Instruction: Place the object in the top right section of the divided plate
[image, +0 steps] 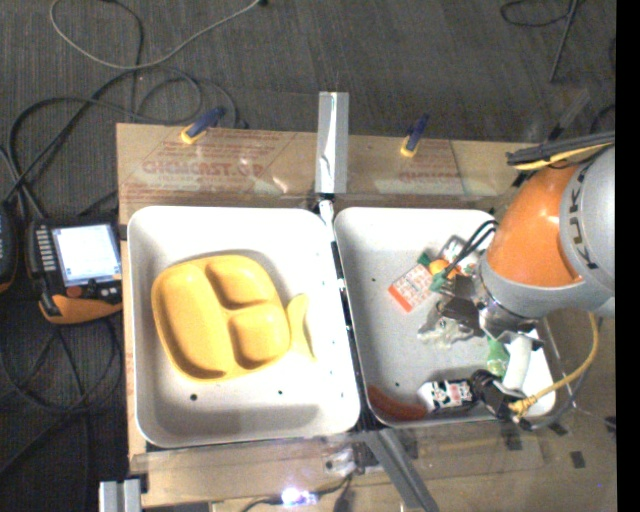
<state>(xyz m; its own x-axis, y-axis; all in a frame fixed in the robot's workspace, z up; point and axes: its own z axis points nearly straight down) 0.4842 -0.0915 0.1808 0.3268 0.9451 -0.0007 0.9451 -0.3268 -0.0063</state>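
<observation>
Two white bins sit side by side on a brown board over dark carpet, cables trailing around it. Your landmark is the yellow divided plate (226, 315) in the left bin (160, 420); its top right section holds nothing. A handheld screen unit (80, 255) lies left of the plate, off the board. Right of the plate, in the right bin (375, 250), you've got a red-and-white packet (410, 288), a small black-and-white item (447, 393) lower down, and a green-and-white piece (507, 357). The arm (545, 235) hangs over that clutter, well apart from the plate. You can't tell the claw's state; the wrist hides it.
</observation>
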